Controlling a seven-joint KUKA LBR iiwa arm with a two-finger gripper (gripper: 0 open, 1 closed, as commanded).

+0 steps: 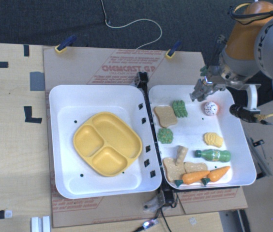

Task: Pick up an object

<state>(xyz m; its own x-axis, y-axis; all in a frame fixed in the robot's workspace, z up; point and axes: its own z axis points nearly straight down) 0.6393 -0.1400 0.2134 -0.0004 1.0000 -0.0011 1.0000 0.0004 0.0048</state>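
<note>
One ball (210,108): white, reddish speckles (right bin)
Bread pieces: three
Carrot (205,176): one
Bottle (214,154): one
Gripper (198,94): grip state unreadable

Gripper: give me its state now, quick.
Gripper: cannot be told; it hangs over the right bin's far edge, near the white ball, with nothing seen in it.

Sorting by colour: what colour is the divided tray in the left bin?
Yellow; the camera view shows the divided tray clearly.
</note>
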